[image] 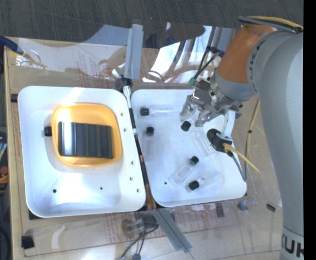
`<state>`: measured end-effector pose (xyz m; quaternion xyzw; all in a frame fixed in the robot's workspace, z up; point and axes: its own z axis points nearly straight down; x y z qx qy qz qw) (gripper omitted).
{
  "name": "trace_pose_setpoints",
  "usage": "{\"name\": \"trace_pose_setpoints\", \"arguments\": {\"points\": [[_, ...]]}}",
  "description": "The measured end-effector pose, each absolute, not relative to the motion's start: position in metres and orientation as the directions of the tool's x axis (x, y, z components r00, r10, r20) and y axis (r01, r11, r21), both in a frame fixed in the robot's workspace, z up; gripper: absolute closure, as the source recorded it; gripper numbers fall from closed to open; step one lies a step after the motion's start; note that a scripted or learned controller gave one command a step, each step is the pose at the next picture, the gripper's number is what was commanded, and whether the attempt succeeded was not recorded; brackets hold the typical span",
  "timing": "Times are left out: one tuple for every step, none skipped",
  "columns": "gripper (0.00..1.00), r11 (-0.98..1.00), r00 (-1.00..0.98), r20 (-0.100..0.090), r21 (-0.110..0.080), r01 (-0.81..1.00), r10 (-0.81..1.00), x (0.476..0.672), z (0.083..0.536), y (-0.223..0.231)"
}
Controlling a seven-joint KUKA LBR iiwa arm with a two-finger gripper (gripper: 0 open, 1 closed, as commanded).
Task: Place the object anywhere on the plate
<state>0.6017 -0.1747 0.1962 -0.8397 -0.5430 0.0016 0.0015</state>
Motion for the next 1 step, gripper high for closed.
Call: {"name": "trace_pose_setpoints", "arguments": {"points": [[0.0, -0.41, 0.41, -0.001, -0.004, 0.912, 0.912, 0.6017, 0.1962, -0.1748]]}}
